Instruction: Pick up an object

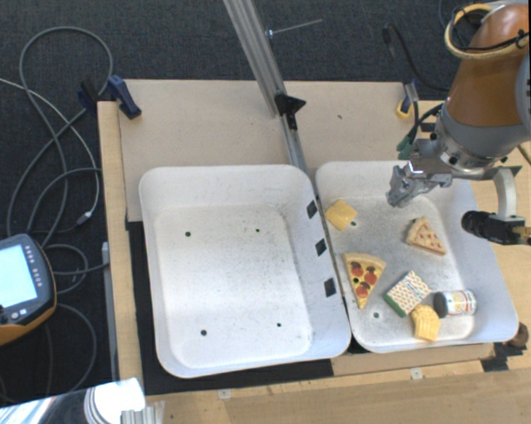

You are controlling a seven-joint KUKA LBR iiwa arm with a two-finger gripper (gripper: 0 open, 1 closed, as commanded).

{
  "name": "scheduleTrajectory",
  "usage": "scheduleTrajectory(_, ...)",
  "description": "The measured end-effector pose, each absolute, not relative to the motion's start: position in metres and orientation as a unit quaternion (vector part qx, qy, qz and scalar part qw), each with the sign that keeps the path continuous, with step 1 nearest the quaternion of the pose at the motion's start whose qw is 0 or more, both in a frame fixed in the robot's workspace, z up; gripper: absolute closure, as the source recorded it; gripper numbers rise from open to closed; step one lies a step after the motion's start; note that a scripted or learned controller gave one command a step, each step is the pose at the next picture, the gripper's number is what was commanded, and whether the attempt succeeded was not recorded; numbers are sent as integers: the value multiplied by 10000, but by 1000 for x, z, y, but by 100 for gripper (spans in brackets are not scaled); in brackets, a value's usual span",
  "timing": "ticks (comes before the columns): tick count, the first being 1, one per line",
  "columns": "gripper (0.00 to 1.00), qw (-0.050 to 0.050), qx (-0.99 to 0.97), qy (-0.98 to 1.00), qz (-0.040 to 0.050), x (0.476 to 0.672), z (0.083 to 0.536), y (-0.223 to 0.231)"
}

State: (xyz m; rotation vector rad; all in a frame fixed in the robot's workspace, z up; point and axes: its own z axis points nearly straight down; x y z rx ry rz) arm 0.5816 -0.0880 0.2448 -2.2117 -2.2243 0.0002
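Observation:
My gripper [403,191] hangs over the far part of the right bin [485,269], with nothing visibly in it. A small triangular pizza slice [425,237] lies just in front of it and to its right. A yellow cheese-like chunk [340,215] sits to its left by the bin's left wall. Nearer the front lie a larger pizza slice [364,277], a green patterned box [407,292], a yellow lump [425,323] and a small jar with a black lid [456,304] on its side.
The left bin [163,254] stands beside the right one, with a slanted metal pole [265,68] rising behind the wall between them. A blue clamp [122,97] grips the bench's far left corner. A handheld pendant [16,285] rests off the bench at left.

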Motion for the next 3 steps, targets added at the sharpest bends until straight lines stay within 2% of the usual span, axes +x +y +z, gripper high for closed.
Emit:
scheduleTrajectory(2, 100, 26, -7049, -7093, 5, 581, 240, 25)
scheduleTrajectory(3, 100, 22, -7060, -7082, 6, 565, 233, 67)
